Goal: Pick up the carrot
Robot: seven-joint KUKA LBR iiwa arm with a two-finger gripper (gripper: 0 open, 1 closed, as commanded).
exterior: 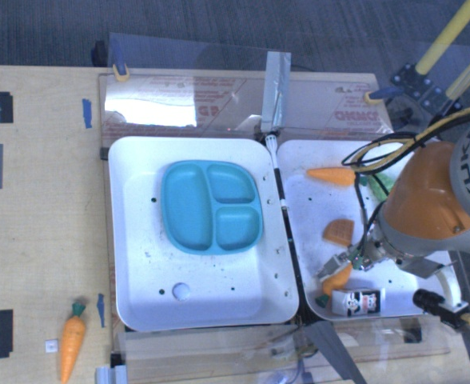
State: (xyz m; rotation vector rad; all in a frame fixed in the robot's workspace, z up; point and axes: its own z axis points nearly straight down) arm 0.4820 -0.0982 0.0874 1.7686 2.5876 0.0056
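Observation:
A carrot (332, 176) with green leaves lies at the far side of the right bin (299, 214), pointing left. My gripper (336, 267) is low in that bin's near half, well short of that carrot. A small orange piece (338, 279) lies right under its tip, touching or nearly touching it. A second carrot (72, 339) lies on the bench outside the bins, at the near left.
A brown-orange chunk (339, 231) sits mid right bin. A small white and black can (356, 301) lies at that bin's near edge. The left bin (131, 238) holds a blue divided plate (213, 206). Cables (379, 154) loop above the arm.

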